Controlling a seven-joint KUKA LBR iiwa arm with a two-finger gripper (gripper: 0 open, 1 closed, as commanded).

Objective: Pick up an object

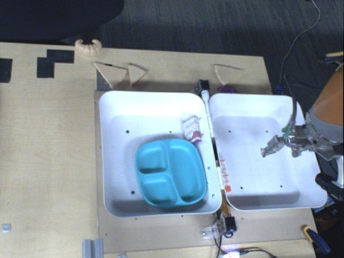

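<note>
Claw (273, 147) over right bin (252, 198)

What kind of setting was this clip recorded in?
Most likely a robotics lab bench set up for bin picking: two white bins sit side by side on a plywood bench, loose cables trail over dark carpet, and a gripper hangs above the right bin.

A light wooden bench (48, 160) fills the left and middle of the frame. Two black rectangular marks (51, 62) sit at its upper left edge. Dark grey carpet (215, 15) runs along the top, crossed by a thin cable (301, 34) at upper right.
</note>
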